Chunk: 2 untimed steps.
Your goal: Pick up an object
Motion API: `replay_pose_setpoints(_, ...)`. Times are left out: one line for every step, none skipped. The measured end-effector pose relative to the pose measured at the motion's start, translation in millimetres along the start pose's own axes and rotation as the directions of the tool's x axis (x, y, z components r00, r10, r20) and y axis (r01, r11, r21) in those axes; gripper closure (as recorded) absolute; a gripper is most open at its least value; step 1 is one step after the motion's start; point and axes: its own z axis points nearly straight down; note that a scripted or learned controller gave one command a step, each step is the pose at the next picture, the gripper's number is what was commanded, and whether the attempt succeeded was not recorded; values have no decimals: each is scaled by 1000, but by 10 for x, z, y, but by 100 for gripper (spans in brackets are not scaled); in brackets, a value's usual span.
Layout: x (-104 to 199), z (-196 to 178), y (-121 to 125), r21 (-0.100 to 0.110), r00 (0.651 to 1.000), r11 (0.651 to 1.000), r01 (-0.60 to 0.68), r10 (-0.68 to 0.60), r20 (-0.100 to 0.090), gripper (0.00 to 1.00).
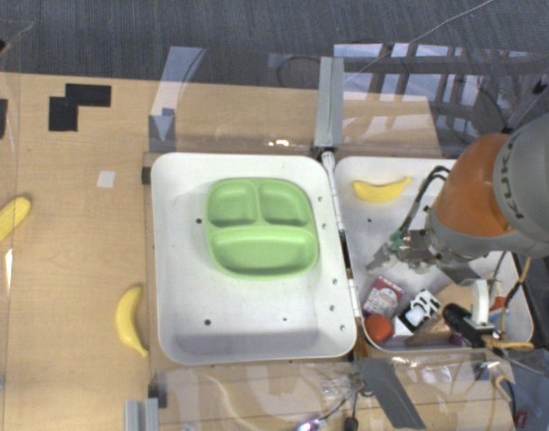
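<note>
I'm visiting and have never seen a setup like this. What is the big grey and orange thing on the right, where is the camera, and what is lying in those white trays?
It is a robot arm, photographed by one fixed camera looking down at a slant. The arm reaches in from the right, and its gripper, a small two-fingered hand, hangs over the right bin. I see nothing between its fingers. That bin holds a yellow banana and a pile of small items near its front. The left bin holds a green divided plate. Two more bananas lie on the wooden bench outside the bins.
</note>
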Motion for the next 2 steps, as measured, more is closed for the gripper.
replay_pose_setpoints(-62,-16,-334,-8,953,953,303,-303,5,0)
replay_pose_setpoints(-406,8,406,-1,985,985,174,-174,2,0)
